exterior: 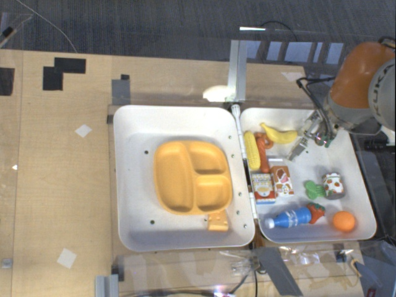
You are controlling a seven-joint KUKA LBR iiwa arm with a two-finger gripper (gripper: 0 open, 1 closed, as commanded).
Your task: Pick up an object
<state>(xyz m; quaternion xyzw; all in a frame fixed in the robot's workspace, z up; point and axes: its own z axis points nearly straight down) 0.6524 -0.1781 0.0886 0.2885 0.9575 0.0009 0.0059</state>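
Nearest the camera, along the bottom rim of the right bin (365,231), a blue bottle (291,218) lies on its side, its cap end up against a small red strawberry (316,211), and an orange (344,221) sits just beside them in the corner. Loose, round things, probably settled wherever they came to rest.

A step further in, two little cartons (272,183) lie flat side by side near the divider, and across from them there's a round dark jar (333,185) with a green leafy piece (314,190) touching it.

Over in the left bin (130,166), a yellow divided tray (192,177) lies in the middle with a small yellow block (218,222) just below it, well apart from the action.

Now further back in the right bin: a corn cob (251,150) runs along the divider wall, a red-orange piece (264,151) pressed right alongside it, and a banana (279,135) curves across their far ends. That cluster looks like the target area, and the banana is the closest thing to the arm.

And there's the gripper (309,140), coming in from the right at a slant, tips low over the bin floor just beside the banana's end. Nothing sits between the fingers that I can see; whether they're spread or pressed together, I can't tell from here. My guess: it's lining up for a grab, nothing lifted yet.

Behind it, the orange band (356,79) of the arm leans over the far rim.
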